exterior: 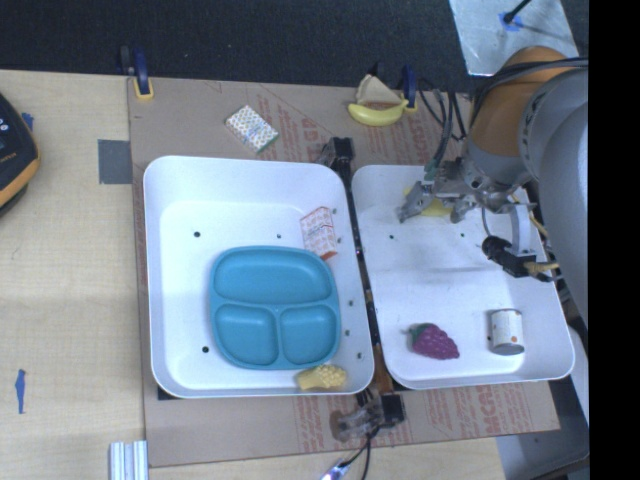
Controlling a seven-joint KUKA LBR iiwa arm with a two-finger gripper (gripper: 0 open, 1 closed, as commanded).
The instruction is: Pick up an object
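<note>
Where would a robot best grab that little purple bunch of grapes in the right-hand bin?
Probably across the narrow width of the grape bunch, coming straight down from above. It lies flat on the right bin floor with open space around it, and the small cylinder sits apart, so fingers could close on either side.

Arm (545,118) cut off at right edge; black-and-orange device (14,158) cut off at left edge.

Single fixed overhead view, slanting down on both bins (160,268)

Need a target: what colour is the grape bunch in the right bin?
Purple grape bunch, camera view.
</note>
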